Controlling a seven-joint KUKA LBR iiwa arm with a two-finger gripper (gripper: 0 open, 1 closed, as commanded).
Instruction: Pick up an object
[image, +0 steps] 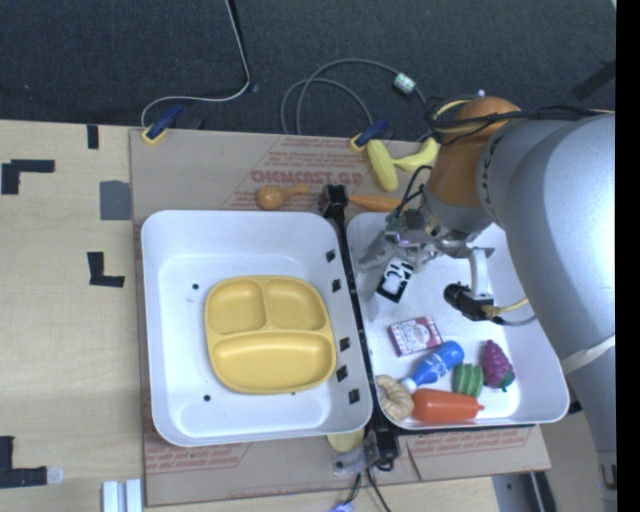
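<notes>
While the grey arm (560, 230) with its orange band (465, 160) reaches in over the right bin (545, 395), the gripper (398, 268) sits low over that bin's upper left part, close to the black divider (345, 300) between the two bins. A small black-and-white object (394, 281) lies at the fingertips, its long axis tilted from upper right to lower left; whether it is gripped or merely lies under the tool cannot be told, and the finger opening cannot be read from this angle. Taking this object as the landmark, a red packet (414, 335) lies below it and slightly right, flat on the bin floor. Farther below, a blue bottle (436, 364) lies with its long axis running upper right to lower left, white cap toward the lower left. An orange carrot (444, 406) lies lowest, long axis roughly horizontal. Between the carrot and the bottle stands a green pepper (467, 379), with purple grapes (497, 364) just to its right. A tan item (394, 397) rests at the carrot's left end. Left of the landmark, across the divider, a yellow divided tray (269, 334) occupies the left bin (170, 300). Above the landmark, outside the bins, lies a yellow banana (385, 166).
</notes>
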